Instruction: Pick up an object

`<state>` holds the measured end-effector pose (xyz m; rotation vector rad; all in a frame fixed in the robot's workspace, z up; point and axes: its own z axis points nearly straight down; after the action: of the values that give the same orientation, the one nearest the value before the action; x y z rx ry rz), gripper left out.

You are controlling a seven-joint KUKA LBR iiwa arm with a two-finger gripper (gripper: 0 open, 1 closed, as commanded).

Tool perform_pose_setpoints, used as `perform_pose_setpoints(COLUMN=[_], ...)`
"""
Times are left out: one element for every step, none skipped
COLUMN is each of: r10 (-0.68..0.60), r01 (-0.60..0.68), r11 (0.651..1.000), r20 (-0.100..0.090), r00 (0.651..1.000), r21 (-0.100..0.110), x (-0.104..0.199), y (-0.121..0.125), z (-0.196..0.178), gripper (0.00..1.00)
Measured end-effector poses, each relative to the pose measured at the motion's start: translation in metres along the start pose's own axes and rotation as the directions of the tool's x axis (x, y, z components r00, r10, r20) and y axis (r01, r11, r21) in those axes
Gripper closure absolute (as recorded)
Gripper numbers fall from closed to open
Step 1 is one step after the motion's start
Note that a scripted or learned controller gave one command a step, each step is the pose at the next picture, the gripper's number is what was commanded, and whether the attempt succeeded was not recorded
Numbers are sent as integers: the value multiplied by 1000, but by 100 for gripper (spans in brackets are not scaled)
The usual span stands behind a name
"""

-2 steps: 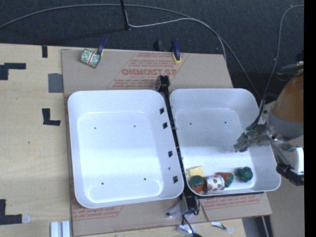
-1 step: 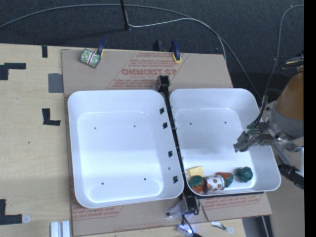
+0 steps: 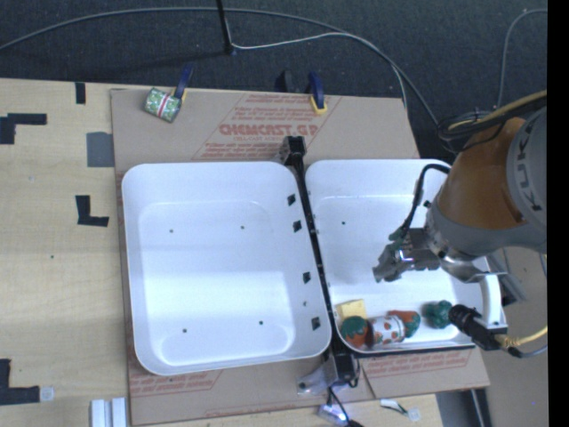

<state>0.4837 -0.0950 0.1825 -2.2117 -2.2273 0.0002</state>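
Observation:
Several small objects lie along the near edge of the right bin (image 3: 364,194): a yellow block (image 3: 352,309), a green and red round piece (image 3: 356,330), a white and red can-like toy (image 3: 391,327) and a teal lump (image 3: 436,312). My gripper (image 3: 397,262) hangs over the right bin's middle, a little above and behind these objects. Nothing shows between its fingers, and the view is too small to tell how they stand.
The left bin (image 3: 213,265) sits beside the right one, a black divider (image 3: 307,247) between them. A small green patterned object (image 3: 163,104) lies on the cardboard at the back left, near two clamps. A black cable runs across the back.

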Motion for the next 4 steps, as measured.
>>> perform_pose_setpoints(r10=[0, 13, 2, 6], r01=[0, -13, -2, -6], r11=[1000, 1000, 1000, 1000], r20=[0, 4, 1, 2], r00=[1000, 1000, 1000, 1000], r21=[-1, -2, -1, -1], x=[70, -26, 37, 34], y=[0, 34, 38, 38], z=[-2, -7, -5, -5], gripper=[100, 100, 100, 0])
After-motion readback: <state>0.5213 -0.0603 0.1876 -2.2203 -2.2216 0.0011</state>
